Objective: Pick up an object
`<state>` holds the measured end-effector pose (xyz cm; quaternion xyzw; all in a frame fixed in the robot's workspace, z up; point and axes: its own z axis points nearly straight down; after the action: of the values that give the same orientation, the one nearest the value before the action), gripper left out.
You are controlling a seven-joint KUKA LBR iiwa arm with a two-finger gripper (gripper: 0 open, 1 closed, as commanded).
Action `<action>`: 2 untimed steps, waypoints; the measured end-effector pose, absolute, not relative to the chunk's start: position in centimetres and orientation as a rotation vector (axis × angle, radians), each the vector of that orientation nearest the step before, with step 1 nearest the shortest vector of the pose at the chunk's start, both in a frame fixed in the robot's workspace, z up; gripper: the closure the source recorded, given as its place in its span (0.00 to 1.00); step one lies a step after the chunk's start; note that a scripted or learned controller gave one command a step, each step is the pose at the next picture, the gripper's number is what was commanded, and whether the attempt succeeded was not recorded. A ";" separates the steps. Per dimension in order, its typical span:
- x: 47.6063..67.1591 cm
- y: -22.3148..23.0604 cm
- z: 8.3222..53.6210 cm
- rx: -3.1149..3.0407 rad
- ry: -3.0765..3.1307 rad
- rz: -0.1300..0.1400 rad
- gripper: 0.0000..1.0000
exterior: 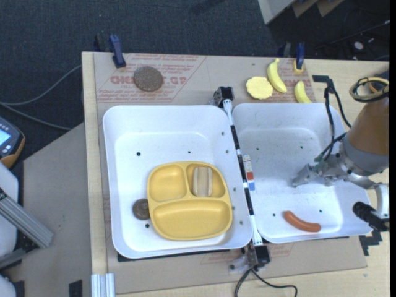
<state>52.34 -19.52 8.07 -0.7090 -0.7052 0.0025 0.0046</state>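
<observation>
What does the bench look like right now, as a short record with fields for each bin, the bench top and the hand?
left bin: yellow divided plate with a bread-like piece in one small section; brown round patty touching the plate's left edge
right bin: sausage near the front
bench top: brown patty, yellow round piece, two bananas
hand: low over the right bin, apart from the sausage

Lighting: even, bright, overhead; white bins [124,166] near overexposure, little surface detail. Shadows: soft, short, beneath the yellow tray [185,228] and sausage [301,221]. Floor beyond the bench's [99,228] far edge: dark, bluish. Sharpness: moderate; printed lettering on the bench legible but soft. Arm [371,135] at the right edge slightly blurred.
</observation>
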 end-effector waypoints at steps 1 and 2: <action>60.7 -8.6 13.3 -2.211 -2.240 -0.015 0.00; 61.9 -11.0 8.2 -2.222 -2.222 0.001 0.00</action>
<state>61.90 -10.97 8.24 -0.7071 -0.7071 0.0004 -0.0004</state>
